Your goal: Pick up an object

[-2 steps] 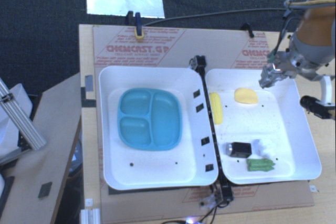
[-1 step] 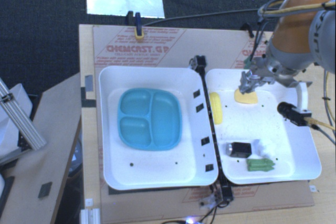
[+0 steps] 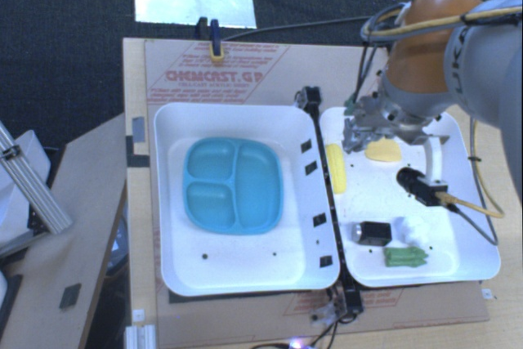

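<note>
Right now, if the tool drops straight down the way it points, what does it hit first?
Probably bare floor of the right bin between the corn cob and the pale yellow piece; depth under the tool is unclear.

Open floor mid right bin (image 3: 458, 212), objects ringing it.

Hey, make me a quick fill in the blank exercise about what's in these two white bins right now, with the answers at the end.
1. The divided plate in the left bin is ____ in colour.
2. The corn cob lies in the ____ bin, along its left wall.
3. The green toy lies near that bin's ____ edge.
4. The end effector hangs over the ____ bin.

Missing words: blue; right; front; right
</note>
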`<state>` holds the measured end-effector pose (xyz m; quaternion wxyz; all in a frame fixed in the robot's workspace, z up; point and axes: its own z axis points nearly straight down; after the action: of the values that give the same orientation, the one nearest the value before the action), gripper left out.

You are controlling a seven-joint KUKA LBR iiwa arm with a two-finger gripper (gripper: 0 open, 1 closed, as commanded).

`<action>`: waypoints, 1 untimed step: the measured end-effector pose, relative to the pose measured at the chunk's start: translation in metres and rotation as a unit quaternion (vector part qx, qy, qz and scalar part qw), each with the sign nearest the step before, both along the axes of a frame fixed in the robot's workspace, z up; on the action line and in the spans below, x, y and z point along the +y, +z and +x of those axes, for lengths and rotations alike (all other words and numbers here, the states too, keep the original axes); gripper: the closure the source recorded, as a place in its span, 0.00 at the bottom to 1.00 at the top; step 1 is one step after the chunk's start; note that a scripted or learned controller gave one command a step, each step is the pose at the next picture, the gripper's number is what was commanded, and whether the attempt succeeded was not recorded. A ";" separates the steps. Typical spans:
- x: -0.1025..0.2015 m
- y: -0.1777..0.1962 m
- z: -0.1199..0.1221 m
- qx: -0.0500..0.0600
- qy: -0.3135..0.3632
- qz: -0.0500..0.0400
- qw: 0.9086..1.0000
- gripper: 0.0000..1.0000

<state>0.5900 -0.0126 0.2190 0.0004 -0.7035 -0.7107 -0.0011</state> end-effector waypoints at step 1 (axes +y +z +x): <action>0.051 -0.007 -0.022 0.001 0.000 0.000 1.000 1.00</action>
<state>0.5682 0.0384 0.2121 0.0011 -0.7038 -0.7104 -0.0006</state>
